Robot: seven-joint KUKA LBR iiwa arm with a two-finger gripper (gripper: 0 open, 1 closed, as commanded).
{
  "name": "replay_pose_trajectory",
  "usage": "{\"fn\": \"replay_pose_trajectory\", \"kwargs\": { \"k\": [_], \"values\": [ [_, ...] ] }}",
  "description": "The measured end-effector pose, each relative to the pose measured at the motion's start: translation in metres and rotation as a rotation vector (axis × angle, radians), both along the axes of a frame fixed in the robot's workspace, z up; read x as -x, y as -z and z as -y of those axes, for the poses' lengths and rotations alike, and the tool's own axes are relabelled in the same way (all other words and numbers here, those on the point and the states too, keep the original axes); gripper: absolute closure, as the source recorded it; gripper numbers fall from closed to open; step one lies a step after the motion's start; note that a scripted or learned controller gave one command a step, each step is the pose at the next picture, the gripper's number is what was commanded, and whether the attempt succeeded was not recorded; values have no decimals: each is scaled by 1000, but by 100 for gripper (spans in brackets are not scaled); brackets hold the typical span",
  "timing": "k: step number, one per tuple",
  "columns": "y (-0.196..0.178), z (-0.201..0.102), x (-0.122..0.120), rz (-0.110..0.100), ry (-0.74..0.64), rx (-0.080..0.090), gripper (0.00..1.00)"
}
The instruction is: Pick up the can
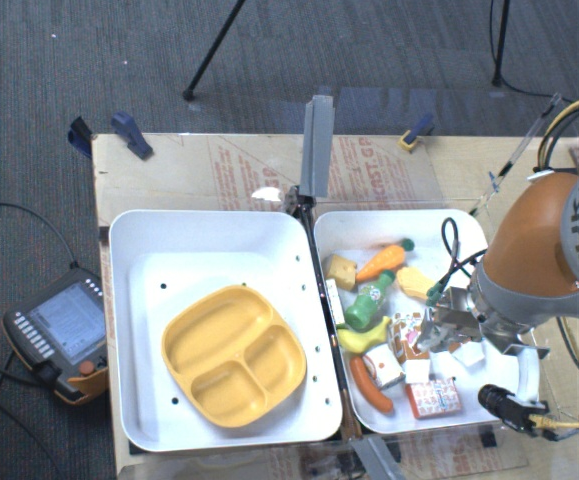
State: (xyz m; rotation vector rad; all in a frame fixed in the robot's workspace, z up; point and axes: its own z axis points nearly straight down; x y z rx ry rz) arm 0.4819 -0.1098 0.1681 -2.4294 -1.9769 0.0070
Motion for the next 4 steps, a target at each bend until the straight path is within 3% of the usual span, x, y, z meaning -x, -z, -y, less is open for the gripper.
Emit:
{"fn": "replay_pose_trajectory", "kwargs": {
  "k": [1,2,3,4],
  "values": [
    [-49,58,6,6,-175,1,100],
    [-35,-21,6,6,-370,0,100],
    [-39,53,6,9,-564,1,100],
    [-48,53,5,7,-562,-1,100]
  ]
}}
